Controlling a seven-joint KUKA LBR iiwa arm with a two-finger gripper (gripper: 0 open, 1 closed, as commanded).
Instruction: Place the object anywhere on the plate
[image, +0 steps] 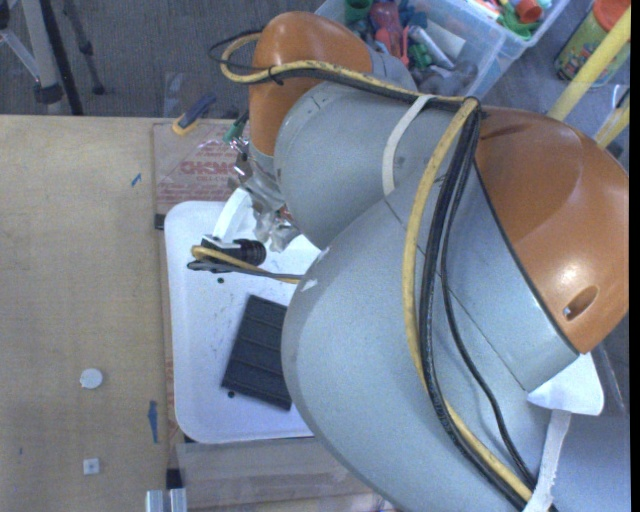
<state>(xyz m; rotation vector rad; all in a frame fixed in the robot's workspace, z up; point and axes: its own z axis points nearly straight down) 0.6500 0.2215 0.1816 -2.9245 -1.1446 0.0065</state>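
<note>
A black ridged rectangular block (258, 352) lies flat in the white bin (192, 330), towards its near side. The grey arm with its orange band fills the right and middle of the view and hides most of the bench. My gripper (264, 230) hangs over the far part of the bin, above and behind the block and apart from it. A black fitting with a yellow cable (232, 254) juts left from below the wrist. A white curved edge (236, 208) shows just left of the gripper; I cannot tell whether it is the plate.
A brown board (195, 165) lies behind the bin with a blue and yellow clamp (192, 113) at its far edge. Bare wooden bench (70, 260) spreads to the left, with a small white disc (91, 378) on it. Cluttered plastic boxes (450, 30) stand beyond.
</note>
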